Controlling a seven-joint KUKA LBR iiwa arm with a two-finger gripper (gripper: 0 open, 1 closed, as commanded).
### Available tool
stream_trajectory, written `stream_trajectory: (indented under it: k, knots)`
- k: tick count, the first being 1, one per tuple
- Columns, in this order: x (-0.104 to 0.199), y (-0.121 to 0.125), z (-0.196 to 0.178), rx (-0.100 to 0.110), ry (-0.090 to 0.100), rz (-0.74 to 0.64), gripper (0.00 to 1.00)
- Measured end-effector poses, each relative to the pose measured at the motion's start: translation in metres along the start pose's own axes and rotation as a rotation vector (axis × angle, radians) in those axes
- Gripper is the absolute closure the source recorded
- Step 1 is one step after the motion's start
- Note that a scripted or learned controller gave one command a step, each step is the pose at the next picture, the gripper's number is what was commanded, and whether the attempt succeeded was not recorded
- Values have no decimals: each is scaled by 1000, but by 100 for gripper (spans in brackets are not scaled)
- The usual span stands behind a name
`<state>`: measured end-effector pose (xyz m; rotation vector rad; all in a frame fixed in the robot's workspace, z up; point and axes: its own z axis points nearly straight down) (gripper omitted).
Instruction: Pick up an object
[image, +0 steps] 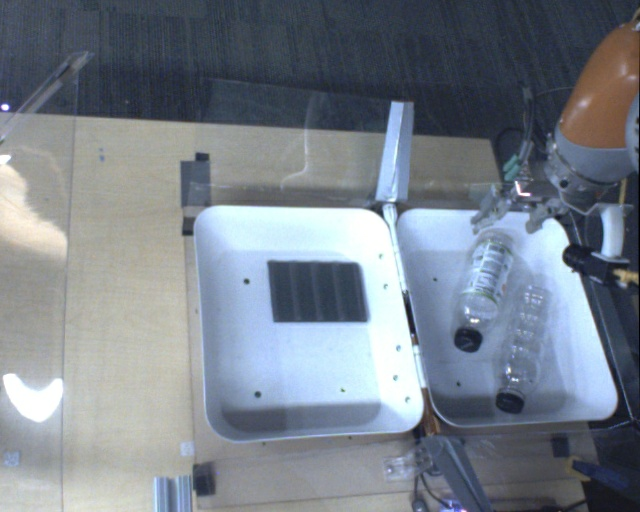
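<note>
Two clear plastic bottles with black caps lie in the right bin (432, 290). One bottle (486, 280) carries a white label and points its cap toward the bin's front. The other bottle (522, 345) lies beside it, nearer the right wall. My gripper (516, 212) hangs over the bin's back edge, just above the labelled bottle's base end. Its fingers (489, 216) are spread open with nothing between them. A dark ribbed rectangular pad (317, 292) lies flat in the middle of the left bin (215, 330).
A metal divider post (395, 150) rises behind the seam between the bins. Clear plastic panels stand at the back and left of the bench. The arm's orange band (605, 85) is at the top right, with cables beside it.
</note>
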<state>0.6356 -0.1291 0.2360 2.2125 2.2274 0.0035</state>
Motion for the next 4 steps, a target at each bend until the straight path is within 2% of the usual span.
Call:
stream_trajectory:
  k: [1, 2, 3, 4]
  knots:
    - [-11, -8, 109, -4, -1, -40, 0]
    - [21, -35, 145, -13, -2, -88, 0]
    - [23, -33, 133, -20, -2, -89, 100]
    - [50, 34, 50, -1, 0, -113, 100]
